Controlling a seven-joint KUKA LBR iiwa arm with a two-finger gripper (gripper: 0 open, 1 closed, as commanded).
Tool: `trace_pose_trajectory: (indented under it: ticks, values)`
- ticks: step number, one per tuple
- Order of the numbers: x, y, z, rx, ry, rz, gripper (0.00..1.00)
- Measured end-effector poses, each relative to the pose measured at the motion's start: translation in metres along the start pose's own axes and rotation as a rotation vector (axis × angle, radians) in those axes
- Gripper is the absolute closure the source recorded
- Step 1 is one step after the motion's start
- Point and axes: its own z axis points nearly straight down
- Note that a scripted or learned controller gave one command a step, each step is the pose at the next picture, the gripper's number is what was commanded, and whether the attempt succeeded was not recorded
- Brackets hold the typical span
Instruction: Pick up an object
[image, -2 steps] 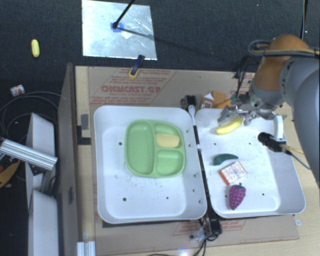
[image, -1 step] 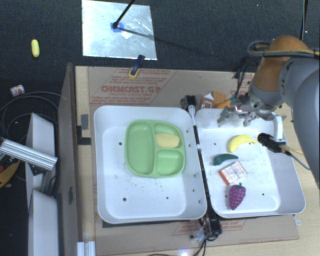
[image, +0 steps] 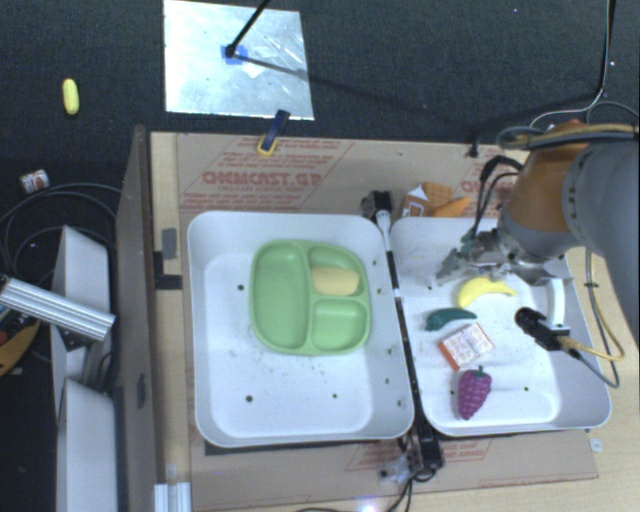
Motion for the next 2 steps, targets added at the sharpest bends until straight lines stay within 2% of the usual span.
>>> trace_pose_trajectory:
  ticks: [1,2]
  values:
    - [-0.005,-0.036,-0.066,0.025,0.008,0.004,0.0]
    - [0.007,-0.033,-0.01,0.034,0.011,0.0,0.0]
